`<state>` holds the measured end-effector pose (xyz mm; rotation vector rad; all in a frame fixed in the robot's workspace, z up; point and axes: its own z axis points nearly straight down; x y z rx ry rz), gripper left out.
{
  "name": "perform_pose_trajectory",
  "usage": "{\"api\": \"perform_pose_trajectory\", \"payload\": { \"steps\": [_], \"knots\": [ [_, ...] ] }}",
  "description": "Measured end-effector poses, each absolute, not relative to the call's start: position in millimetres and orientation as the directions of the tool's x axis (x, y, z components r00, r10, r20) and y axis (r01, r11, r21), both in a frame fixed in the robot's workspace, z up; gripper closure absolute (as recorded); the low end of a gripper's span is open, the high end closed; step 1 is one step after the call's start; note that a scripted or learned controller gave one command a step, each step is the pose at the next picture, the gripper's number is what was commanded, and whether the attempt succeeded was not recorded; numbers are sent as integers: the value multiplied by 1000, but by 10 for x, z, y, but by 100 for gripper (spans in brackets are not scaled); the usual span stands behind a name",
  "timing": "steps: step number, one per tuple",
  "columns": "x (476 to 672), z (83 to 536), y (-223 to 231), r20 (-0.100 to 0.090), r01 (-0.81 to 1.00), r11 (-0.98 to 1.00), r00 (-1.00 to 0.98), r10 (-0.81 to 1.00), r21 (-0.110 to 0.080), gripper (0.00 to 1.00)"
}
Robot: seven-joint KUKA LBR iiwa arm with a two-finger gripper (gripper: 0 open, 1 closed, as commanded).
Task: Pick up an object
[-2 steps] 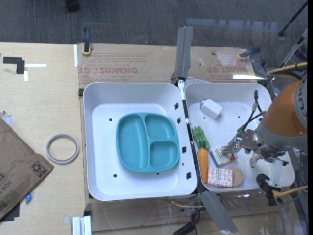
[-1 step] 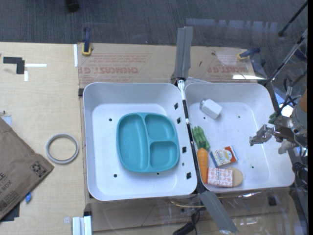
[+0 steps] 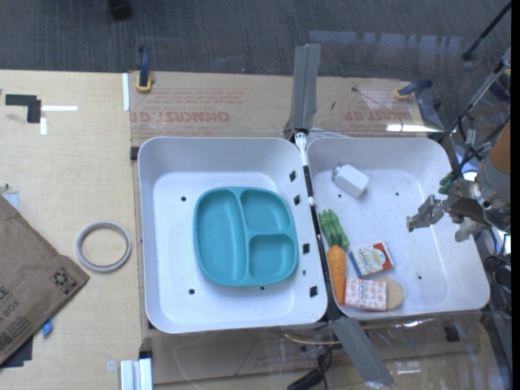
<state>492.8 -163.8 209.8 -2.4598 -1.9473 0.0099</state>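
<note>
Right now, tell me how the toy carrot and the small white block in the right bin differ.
The carrot is orange with a green leafy top; the white block is plain white. The carrot is long and tapered, the block short and boxy. The carrot lies against the bin's left wall beside the small cartons; the block sits alone near the far wall. Both lie loose in the right bin, and the gripper touches neither.
</note>
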Motion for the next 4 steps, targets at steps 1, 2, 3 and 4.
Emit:
{"api": "perform_pose_trajectory", "payload": {
  "steps": [1,2,3,4],
  "knots": [
    [4836,2072,-1408,-2,955,-298,298,955,-9,0],
    [5132,1100,-1607,0,979,-205,205,979,-9,0],
    [5041,876,-954,-2,932,-362,362,932,-8,0],
    [5039,934,-972,-5,932,-363,363,932,-13,100]
  ]
}}
